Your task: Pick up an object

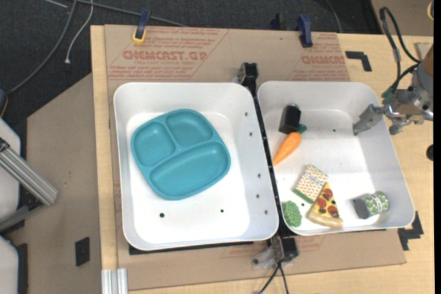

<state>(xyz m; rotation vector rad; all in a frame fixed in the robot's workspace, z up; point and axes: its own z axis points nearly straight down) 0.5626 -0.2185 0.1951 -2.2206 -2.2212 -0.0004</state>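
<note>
We see the tool (375, 117) at the right bin's (344, 94) far right edge, gripping nothing; whether it is released or clenched we cannot tell. In that bin lie a carrot (287, 147), a pizza slice (324, 206) and a small can (371, 204).

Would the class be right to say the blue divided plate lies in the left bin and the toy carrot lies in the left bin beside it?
Not quite. The blue divided plate does lie in the left bin, but the camera view shows the toy carrot in the right bin.
</note>
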